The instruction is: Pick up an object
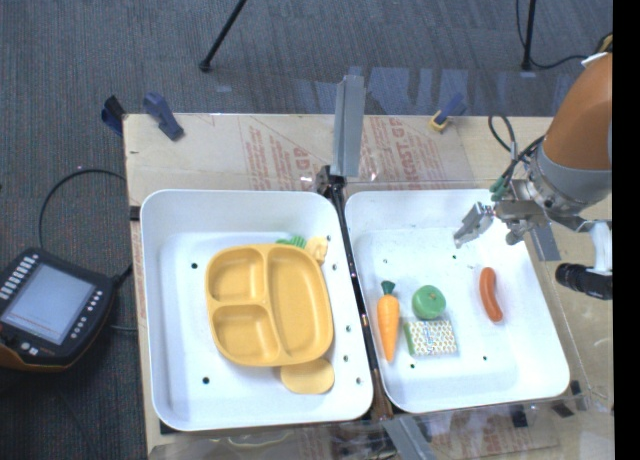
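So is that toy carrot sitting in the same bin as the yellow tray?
No, the carrot lies in the right bin, while the yellow tray sits in the left bin.

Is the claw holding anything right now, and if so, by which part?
Nothing is held. The claw hangs open above the right bin, with no object between its fingers. The sausage, carrot and green round piece all lie in the bin.

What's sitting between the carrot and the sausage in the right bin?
In the camera view, a green round toy lies between the carrot and the sausage.
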{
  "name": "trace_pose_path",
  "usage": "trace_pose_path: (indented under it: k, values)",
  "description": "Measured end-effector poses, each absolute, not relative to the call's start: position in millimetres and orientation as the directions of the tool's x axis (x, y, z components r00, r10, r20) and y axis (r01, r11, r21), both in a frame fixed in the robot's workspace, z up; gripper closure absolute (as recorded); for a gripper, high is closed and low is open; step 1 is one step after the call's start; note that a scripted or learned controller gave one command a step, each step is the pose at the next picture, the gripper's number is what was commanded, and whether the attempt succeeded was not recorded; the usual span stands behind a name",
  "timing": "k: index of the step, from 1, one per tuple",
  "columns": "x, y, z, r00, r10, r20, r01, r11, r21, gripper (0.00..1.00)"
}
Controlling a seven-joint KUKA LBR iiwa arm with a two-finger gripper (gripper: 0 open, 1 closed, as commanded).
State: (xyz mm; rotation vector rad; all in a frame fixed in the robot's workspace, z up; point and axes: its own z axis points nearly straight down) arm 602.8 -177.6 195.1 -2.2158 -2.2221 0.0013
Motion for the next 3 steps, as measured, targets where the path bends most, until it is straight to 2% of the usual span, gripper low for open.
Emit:
trace_pose_path:
  k: [1, 2, 3]
  values:
    - [609.2, -155, 189, 0.145, 0.989, 0.002, 0.989, -0.145, -0.004, 0.0]
    - [580.6, -202, 112, 0.14, 0.99, 0.001, 0.99, -0.14, -0.013, 0.0]
    - [542.2, -184, 228, 0.342, 0.94, 0.001, 0.94, -0.342, 0.002, 0.0]
